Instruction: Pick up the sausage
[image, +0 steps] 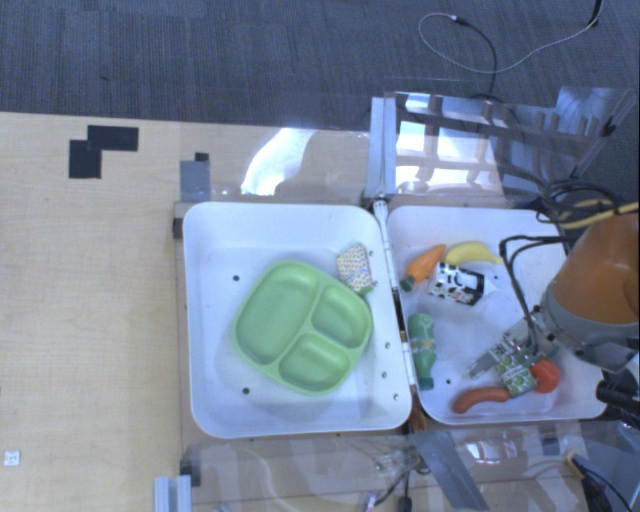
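Note:
The sausage (481, 399) is a reddish-brown curved link lying near the front edge of the right bin (470, 325). My gripper (497, 358) hangs low in that bin, just behind and slightly right of the sausage, beside a small green packet (515, 378). The sausage lies flat on the bin floor, apart from the gripper. The arm's orange band (600, 275) fills the bin's right side.
A red tomato (546, 375) sits right of the packet. A green bottle (422, 346), a carrot (425, 263), a banana (472, 252) and a black-and-white carton (458, 284) share the right bin. The left bin (215, 400) bears a green divided plate (304, 327) and a patterned pouch (354, 266).

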